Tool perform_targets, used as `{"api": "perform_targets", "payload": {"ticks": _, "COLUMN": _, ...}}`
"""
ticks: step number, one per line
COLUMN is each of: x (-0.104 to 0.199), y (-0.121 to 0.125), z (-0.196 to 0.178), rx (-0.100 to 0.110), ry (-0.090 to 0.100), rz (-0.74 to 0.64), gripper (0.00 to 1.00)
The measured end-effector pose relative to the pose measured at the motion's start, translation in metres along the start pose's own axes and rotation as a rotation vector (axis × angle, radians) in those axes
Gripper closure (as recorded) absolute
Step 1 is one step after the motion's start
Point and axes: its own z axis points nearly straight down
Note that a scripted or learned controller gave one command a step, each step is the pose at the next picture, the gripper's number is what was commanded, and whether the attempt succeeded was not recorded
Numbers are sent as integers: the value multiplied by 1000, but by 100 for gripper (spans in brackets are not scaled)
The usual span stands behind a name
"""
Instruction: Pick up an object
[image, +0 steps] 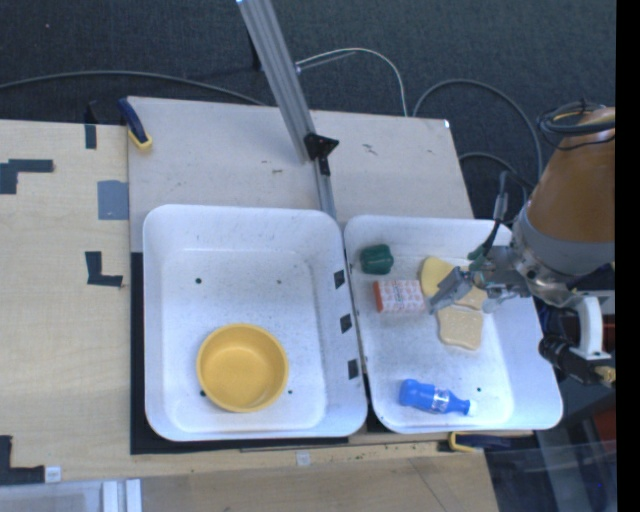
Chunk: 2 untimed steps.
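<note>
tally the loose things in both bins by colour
yellow: 2, bowl, yellow piece
green: 1, green object
red and white: 1, box
tan: 1, bread slice
blue: 1, bottle
total: 6

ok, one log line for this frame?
end effector: over right bin, above yellow piece | nothing seen held | yellow bowl: left bin

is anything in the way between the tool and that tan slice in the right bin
Nothing visible. The tool hangs just above the tan slice, at its upper left edge. The yellow piece and red-white box lie beside it, to the left, not between.
</note>
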Motion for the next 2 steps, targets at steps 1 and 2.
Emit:
{"api": "perform_targets", "payload": {"ticks": 1, "x": 0, "y": 0, "z": 0, "rx": 1, "ry": 0, "rz": 0, "gripper": 0}}
{"api": "perform_targets", "payload": {"ticks": 2, "x": -2, "y": -7, "z": 63, "rx": 7, "ry": 1, "rz": 2, "gripper": 0}}
